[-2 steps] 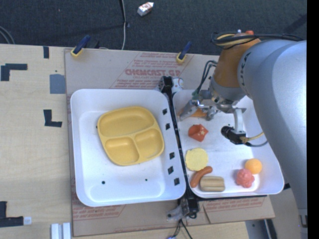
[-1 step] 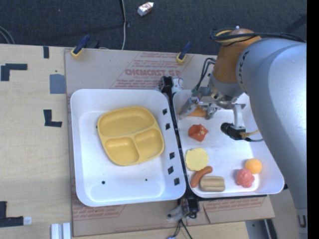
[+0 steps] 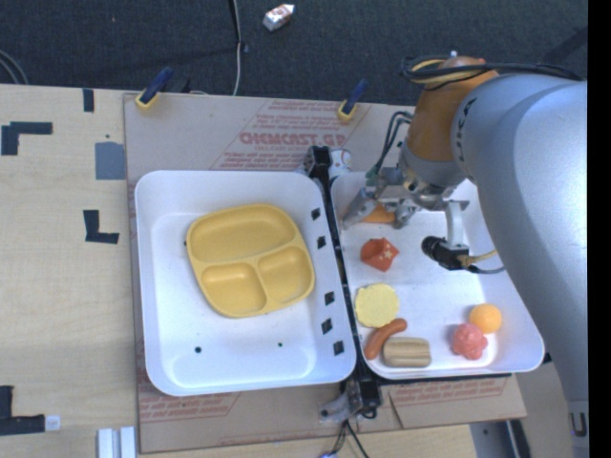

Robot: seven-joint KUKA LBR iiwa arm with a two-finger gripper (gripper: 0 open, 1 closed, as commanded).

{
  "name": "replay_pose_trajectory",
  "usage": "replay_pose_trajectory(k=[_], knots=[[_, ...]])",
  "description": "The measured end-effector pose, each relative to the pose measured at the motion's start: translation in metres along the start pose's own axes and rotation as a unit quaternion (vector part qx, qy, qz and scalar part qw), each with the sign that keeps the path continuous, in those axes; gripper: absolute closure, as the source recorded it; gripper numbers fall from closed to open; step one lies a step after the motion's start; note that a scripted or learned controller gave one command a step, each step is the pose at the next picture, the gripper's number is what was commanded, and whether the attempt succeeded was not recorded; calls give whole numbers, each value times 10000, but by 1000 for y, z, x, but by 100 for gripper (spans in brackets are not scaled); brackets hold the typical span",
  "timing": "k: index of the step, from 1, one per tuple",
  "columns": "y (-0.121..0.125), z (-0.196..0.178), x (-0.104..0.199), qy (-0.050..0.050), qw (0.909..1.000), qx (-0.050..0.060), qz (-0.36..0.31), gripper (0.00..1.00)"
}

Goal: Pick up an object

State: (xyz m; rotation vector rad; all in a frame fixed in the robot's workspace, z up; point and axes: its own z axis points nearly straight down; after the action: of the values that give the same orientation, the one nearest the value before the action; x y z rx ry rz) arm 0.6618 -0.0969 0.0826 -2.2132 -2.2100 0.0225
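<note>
A dark grey carpeted floor (image 3: 124, 27) is stretching along the top; a thin black cable (image 3: 234, 36) is trailing over it beside a small crumpled silvery scrap (image 3: 278, 15); a pale wooden bench top (image 3: 57, 284) with black tape marks (image 3: 95, 227) is carrying a brown printed cardboard sheet (image 3: 277, 136); two blue-and-yellow clamps (image 3: 153, 89) are gripping the sheet's far edge.

We read one text: red print "CHEMCAST GP" on the brown board (image 3: 286, 136) under the bins, at its far edge, upside-up but slanted. Repeats of the same red print run along the board's near edge (image 3: 439, 410), too small to read. We see no other legible labels or numbers.
</note>
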Motion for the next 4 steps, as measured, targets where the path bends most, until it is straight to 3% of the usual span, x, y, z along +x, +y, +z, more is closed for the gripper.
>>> replay_pose_trajectory(k=[4], knots=[[0, 0, -1, 14, 10000, -1, -6, 0]])
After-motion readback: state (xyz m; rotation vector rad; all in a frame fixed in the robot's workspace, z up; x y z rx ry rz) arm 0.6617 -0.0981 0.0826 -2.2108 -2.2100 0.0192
